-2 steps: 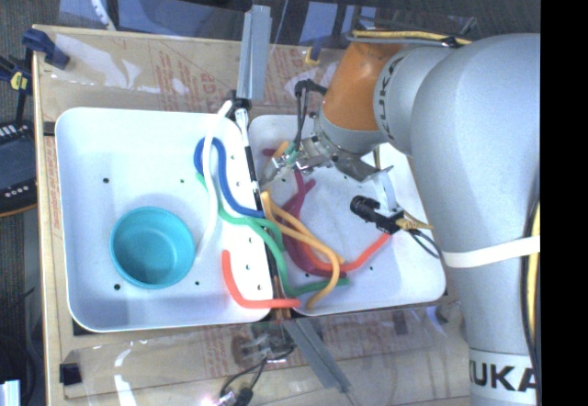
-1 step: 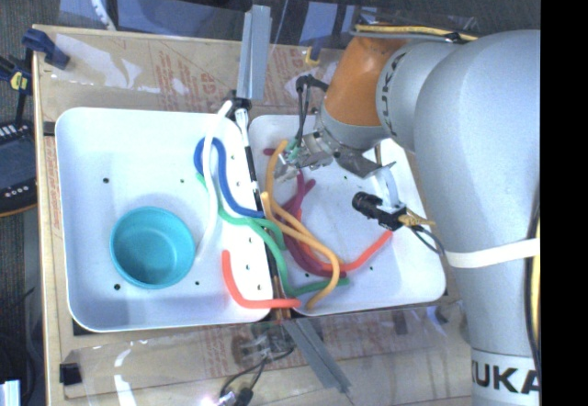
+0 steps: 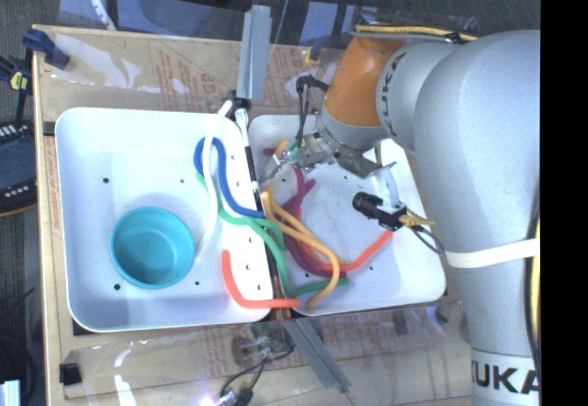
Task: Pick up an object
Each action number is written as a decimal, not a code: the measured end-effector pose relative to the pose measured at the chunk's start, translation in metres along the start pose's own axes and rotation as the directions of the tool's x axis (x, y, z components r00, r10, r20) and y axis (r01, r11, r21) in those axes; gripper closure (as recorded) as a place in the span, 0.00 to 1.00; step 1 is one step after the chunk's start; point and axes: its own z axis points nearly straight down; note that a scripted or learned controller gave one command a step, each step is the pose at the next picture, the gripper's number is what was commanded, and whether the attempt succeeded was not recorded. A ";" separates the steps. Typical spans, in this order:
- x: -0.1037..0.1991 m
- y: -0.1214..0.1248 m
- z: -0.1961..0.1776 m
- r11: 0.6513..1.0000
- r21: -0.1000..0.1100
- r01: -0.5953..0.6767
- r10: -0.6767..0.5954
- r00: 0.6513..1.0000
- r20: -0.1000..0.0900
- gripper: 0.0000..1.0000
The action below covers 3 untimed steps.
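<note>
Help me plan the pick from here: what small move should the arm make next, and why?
Probably lower the gripper a little onto the dark red rubber piece just below it. The gripper hangs over the right bin near its upper left corner, and that piece lies closest, at the edge of a tangle of coloured cords. The teal bowl sits far off in the left bin.
</note>
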 end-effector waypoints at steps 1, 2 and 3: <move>0.000 0.001 -0.010 1.000 -0.001 0.003 -0.003 1.000 0.002 1.00; 0.000 0.001 -0.010 1.000 -0.001 0.004 -0.004 1.000 0.002 0.00; 0.000 0.001 -0.020 1.000 -0.003 0.007 -0.007 1.000 0.004 1.00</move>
